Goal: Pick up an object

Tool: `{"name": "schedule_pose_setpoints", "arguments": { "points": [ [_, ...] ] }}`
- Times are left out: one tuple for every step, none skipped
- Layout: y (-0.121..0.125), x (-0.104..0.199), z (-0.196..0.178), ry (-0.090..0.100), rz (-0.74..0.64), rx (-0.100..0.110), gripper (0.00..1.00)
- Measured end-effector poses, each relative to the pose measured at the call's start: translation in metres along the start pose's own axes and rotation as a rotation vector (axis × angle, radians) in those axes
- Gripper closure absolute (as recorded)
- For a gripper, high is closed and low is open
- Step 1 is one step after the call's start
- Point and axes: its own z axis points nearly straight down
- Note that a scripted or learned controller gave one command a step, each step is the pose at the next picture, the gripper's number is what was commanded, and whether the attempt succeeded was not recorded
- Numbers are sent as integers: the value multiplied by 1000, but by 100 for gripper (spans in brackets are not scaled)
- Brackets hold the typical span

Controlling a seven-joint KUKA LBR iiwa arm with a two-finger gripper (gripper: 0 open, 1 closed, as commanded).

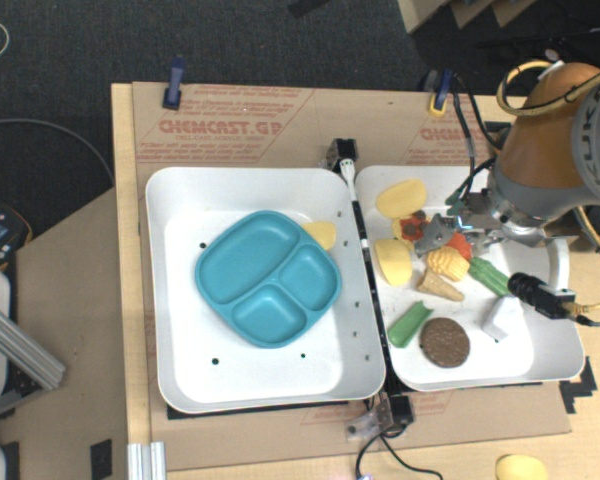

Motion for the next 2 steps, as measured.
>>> {"name": "schedule_pose_setpoints", "arguments": {
  "points": [
    [37,31,-61,-5,-6,-22,0],
    [14,14,44,-7,-4,-32,0]
  ]
}}
